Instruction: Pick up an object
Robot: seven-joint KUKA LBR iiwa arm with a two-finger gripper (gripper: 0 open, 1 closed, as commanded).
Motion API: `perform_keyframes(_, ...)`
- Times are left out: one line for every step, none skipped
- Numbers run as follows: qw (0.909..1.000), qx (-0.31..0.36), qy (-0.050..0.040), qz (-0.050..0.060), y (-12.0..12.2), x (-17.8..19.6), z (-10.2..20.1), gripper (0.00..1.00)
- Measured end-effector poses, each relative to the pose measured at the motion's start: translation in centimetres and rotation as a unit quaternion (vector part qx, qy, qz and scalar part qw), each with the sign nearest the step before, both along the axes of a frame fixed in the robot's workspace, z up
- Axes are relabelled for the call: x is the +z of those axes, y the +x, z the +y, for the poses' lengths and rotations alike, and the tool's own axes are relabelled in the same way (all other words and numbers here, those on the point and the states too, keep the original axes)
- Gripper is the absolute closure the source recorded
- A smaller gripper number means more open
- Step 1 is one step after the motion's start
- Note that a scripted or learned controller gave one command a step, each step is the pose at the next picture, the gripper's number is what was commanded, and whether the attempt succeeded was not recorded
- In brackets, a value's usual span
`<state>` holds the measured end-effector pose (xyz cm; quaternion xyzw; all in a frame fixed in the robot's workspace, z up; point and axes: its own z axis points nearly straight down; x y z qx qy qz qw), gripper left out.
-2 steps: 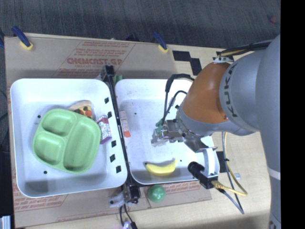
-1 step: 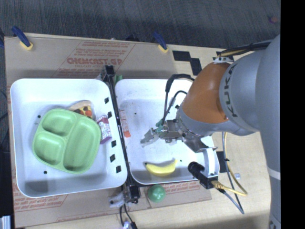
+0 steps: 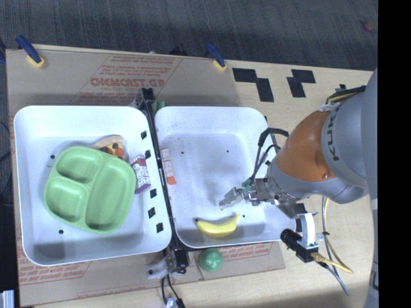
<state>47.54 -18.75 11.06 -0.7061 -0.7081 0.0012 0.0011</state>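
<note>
The metal two-finger claw [image 3: 230, 199], its state impossible to tell, hangs low in the smooth right white plastic bin [image 3: 212, 124] just above a curved yellow plastic banana [image 3: 217, 226], while a green divided plate [image 3: 90, 188] fills the left bin [image 3: 38, 165].

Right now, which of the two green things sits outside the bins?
The small green ball, on the cardboard just below the right bin, near the banana. The green divided plate lies inside the left bin.
</note>
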Motion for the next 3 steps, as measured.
perform_keyframes(1.0000,0.001,0.0006,-0.001,5.9,-1.9,-2.4,0.00)
perform_keyframes(1.0000,0.002,0.0011,-0.002,14.2,-1.9,5.6,0.00)
perform_keyframes(1.0000,0.005,0.0003,-0.001,14.2,-0.8,5.5,1.00)
